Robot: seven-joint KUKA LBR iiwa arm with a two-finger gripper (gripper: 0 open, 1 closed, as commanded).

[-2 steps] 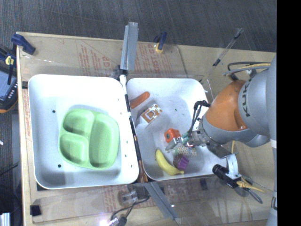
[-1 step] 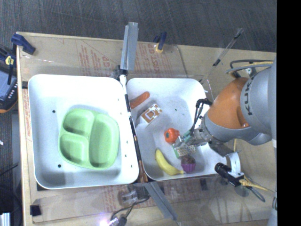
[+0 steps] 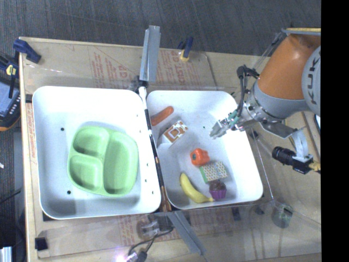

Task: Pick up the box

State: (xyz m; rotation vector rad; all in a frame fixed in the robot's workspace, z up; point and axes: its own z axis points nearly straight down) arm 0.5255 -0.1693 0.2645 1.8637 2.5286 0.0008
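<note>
The gripper [image 3: 218, 129] hangs over the right bin [image 3: 248, 171] toward its 2 o'clock corner; how far it is spread I cannot tell, and nothing is visibly in it. The box [image 3: 175, 132] lies in the same bin at about 10 o'clock, apart from the gripper, just beside a sausage [image 3: 161, 115]. A green tray [image 3: 103, 159] sits in the left bin [image 3: 49, 105].
</note>
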